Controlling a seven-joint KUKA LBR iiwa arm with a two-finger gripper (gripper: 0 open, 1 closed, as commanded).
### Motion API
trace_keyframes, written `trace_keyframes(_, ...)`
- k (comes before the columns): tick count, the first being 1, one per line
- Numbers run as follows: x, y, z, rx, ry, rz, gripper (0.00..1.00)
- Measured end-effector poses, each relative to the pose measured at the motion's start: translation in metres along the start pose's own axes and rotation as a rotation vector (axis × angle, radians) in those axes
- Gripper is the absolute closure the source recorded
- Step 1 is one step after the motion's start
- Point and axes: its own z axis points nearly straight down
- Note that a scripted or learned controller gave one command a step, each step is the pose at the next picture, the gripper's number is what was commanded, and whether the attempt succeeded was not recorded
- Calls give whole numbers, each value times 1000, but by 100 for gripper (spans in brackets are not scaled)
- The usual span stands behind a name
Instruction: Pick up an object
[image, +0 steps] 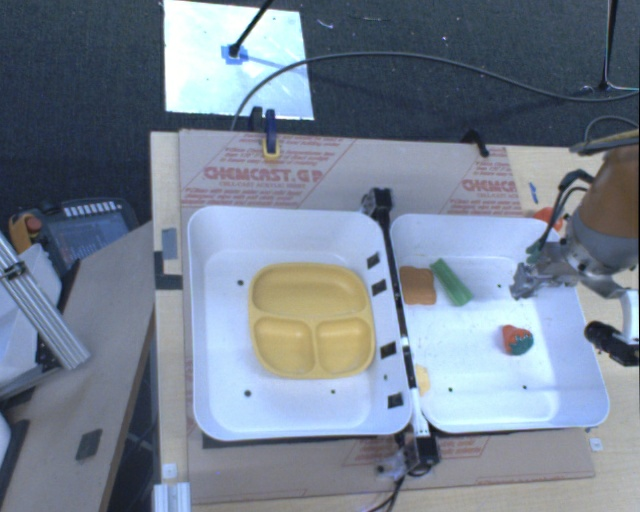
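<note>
Arm in from the right, gripper (522, 283) low over the right bin (500, 400), near its far right part. Fingers' state: cannot tell, too small and blurred; nothing visibly between them. Candidate objects all in right bin: brown flat piece (418, 286) at the left wall, green stick (451, 281) just beside it, tilted; red-and-green item (517, 340) nearer the front, below the gripper and apart from it; small pale yellow piece (422, 379) at the left wall. Left bin (215, 300): yellow divided tray (311, 319), three compartments, centred. Both bins on cardboard-covered surface (330, 165).
</note>
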Motion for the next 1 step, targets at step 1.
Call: trace_keyframes(1, -10, 5, -52, -1, -1, -2, 100)
